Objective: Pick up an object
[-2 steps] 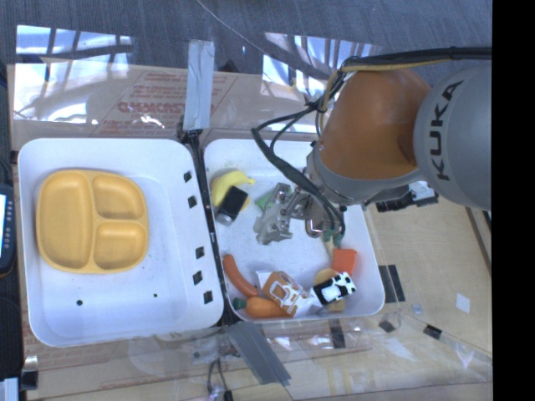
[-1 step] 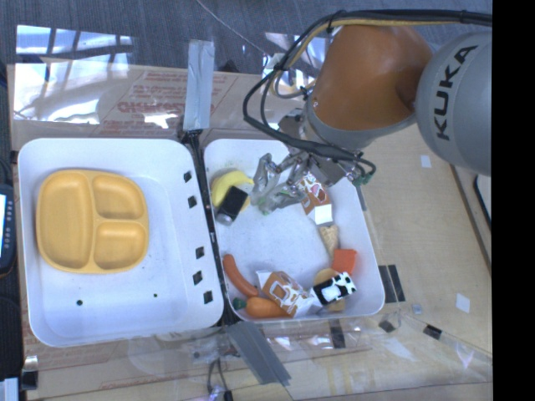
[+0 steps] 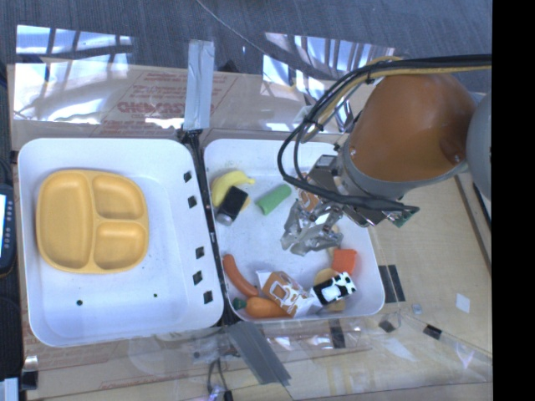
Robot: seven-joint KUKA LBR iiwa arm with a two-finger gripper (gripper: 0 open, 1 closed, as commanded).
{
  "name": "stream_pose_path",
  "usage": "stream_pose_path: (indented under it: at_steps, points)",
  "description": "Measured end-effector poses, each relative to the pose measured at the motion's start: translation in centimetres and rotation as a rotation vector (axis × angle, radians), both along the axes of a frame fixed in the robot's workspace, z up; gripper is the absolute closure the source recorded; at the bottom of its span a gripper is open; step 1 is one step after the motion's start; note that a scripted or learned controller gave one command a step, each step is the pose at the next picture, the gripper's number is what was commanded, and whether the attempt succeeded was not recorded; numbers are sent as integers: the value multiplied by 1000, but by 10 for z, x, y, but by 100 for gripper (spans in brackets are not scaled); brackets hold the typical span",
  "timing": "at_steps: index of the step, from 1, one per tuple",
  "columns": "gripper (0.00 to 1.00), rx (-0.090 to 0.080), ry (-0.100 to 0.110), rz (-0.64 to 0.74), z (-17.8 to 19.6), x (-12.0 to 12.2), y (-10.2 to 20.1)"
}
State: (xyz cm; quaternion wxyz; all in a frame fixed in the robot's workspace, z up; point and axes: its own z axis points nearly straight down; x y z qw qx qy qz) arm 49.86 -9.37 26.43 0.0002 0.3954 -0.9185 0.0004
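**Ana:** Nearest the camera is the arm's orange band [image 3: 410, 124], looming over the right bin [image 3: 251, 150]. Below it the tool [image 3: 311, 234] hangs low over the middle of that bin.

**Ben:** Is it holding anything?

**Ana:** Nothing shows between the fingers. Whether they stand wide or narrow I cannot tell; the metal parts blur together.

**Ben:** Which thing is closest, then?

**Ana:** My judgement: the orange block [image 3: 344, 261], just beside the tool on its front-right side. The black-and-white cow toy [image 3: 335, 289] lies a little further on, near the front wall. The green block [image 3: 273, 198] sits to the left and back, its long axis slanting; the banana [image 3: 231, 183] and a black block [image 3: 233, 204] lie beyond it by the left wall.

**Ben:** And room to move?

**Ana:** The bare floor directly beneath the tool is open. The front edge is crowded: a carrot [image 3: 236, 276], a printed packet [image 3: 282, 291] and the cow lie close together. The left bin [image 3: 109, 149] bears a yellow divided plate [image 3: 92, 220], well apart.
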Motion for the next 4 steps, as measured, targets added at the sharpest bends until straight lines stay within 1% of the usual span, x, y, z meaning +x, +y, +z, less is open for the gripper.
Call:
stream_pose_path:
  at_steps: [1,2,3,4]
  points:
    - [100,3,1,191,-146,12,-48]
    - [100,-7,-42,-73,-163,7,-9]
    - [100,-2,-26,-275,-167,10,-18]
    - [100,4,-26,-562,-167,6,-1]
